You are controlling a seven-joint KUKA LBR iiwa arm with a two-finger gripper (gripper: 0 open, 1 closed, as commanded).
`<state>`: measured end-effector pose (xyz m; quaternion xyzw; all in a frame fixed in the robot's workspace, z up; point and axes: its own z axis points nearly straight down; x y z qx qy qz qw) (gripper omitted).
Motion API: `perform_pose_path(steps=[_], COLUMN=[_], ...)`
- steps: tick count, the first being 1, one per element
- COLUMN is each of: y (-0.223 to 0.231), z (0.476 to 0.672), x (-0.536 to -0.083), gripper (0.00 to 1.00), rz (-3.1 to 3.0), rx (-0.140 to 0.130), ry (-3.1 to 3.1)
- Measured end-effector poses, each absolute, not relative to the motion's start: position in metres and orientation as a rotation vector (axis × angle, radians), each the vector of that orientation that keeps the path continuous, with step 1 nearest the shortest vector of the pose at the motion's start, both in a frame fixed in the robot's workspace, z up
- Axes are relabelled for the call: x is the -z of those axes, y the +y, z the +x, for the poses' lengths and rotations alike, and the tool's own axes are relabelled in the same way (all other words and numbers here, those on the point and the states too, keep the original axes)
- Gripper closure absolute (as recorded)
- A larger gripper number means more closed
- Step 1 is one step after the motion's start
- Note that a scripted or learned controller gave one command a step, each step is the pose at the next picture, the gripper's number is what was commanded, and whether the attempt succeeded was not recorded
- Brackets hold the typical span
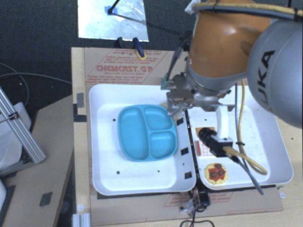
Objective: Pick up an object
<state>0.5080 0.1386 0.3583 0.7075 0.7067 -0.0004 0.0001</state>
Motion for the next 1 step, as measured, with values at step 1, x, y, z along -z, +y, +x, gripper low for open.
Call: perform_pose_path(steps=[1], y=[0.1493], z=[0.4863], x=[-0.3795], gripper=[1.00], rz=[2.214], rx=[-0.007], ry=[2.227])
